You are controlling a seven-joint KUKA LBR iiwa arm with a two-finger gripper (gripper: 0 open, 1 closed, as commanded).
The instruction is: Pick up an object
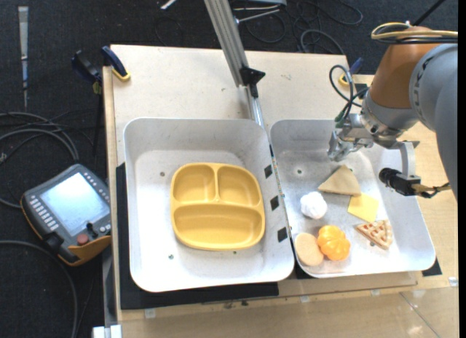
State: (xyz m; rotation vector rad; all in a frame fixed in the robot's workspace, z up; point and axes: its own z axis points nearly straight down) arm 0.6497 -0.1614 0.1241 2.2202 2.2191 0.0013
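Observation:
In the right bin (291, 151) lie several toy foods: a tan wedge (340, 182), a yellow cheese slice (364, 207), a white ball (314, 205), an orange pumpkin-like piece (333, 242), a pale round biscuit (309, 249) and a waffle-patterned pizza slice (375, 233). My gripper (338, 150) hangs over the bin's upper middle, just above the tan wedge's far tip. Its fingertips are small and dark against the bin floor, with nothing seen between them.
The left bin (145, 183) holds a yellow three-compartment plate (217, 205). A metal pole (227, 27) slants up from between the bins. A pendant (67, 213) lies on the floor at the left. Cables run by my wrist.

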